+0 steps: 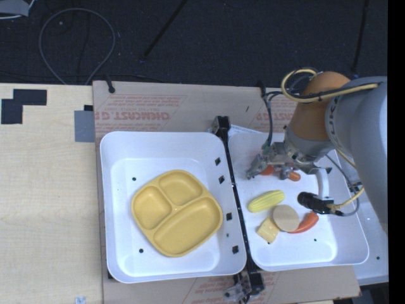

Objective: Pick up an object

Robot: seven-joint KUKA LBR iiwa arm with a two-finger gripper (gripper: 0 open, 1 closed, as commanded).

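The gripper [273,168] is low by an orange carrot [281,171]; how its fingers stand, one cannot tell. The carrot could slip away.

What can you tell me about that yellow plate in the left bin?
The yellow plate looks like smooth moulded plastic with rounded corners, split into three sections: two small and one large. It lies flat and turned at an angle on the floor of the left bin, near its middle. Nothing sits in it.

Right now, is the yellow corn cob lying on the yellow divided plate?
No, the yellow corn cob lies in the right white bin, while the yellow divided plate sits in the left white bin.
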